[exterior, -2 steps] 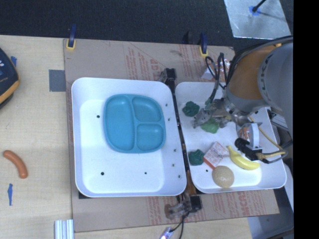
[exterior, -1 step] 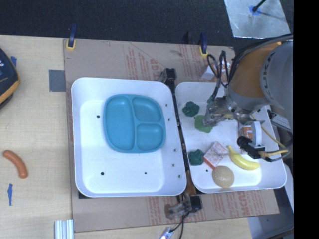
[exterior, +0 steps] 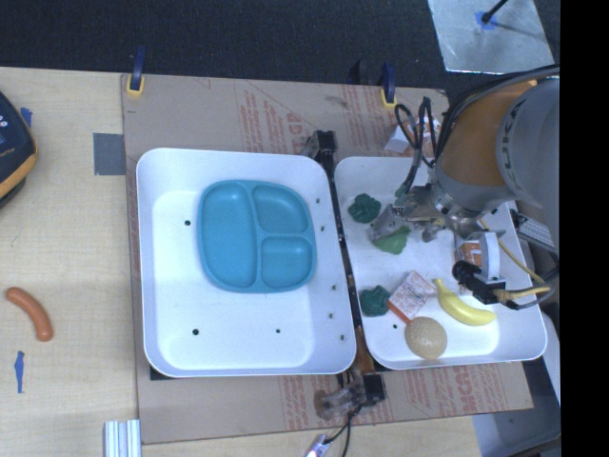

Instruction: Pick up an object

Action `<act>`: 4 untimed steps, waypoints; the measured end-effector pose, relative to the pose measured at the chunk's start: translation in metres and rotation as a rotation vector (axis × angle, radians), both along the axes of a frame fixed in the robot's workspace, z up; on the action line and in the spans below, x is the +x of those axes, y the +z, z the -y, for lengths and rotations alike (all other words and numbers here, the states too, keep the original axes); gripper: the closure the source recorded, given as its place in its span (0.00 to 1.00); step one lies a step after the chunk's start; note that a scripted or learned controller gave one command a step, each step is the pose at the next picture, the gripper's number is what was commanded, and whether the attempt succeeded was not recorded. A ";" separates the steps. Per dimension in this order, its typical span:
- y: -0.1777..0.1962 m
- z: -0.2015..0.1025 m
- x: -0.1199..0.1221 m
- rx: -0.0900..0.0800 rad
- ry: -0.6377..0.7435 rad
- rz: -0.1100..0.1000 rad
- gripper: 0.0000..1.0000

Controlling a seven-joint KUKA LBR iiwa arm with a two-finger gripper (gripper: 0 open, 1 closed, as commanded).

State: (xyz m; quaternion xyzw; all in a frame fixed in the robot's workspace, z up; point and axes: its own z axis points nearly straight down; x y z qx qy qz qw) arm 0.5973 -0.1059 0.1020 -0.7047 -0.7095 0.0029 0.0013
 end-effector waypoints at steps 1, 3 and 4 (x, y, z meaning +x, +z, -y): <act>0.010 0.001 0.000 -0.001 0.001 -0.001 1.00; 0.020 0.002 0.000 -0.002 0.002 -0.001 1.00; 0.020 0.002 0.000 -0.002 0.003 -0.001 0.00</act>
